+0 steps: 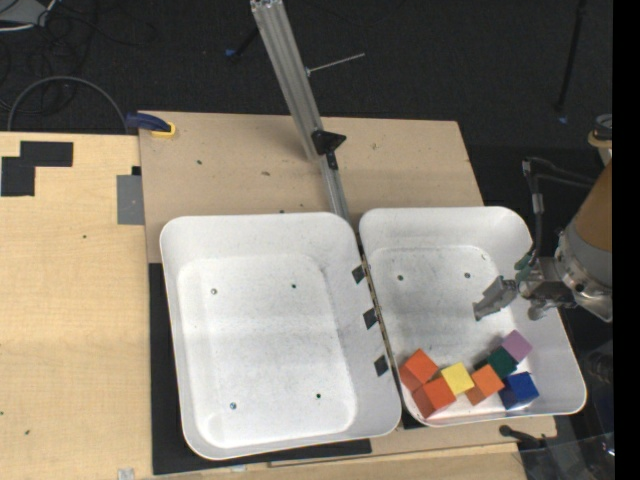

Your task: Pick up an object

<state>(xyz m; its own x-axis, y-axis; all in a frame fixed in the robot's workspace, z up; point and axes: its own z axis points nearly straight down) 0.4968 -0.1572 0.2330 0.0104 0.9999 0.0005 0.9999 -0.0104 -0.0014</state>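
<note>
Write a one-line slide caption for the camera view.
KUKA arm's gripper hovers open over the right bin, above coloured blocks clustered in its near corner; left bin alongside.

The arm (600, 223) shows a tan-orange band above a grey wrist ringed in lighter metal; its claw (515, 298) is grey metal, with thin dark cables running alongside
</note>
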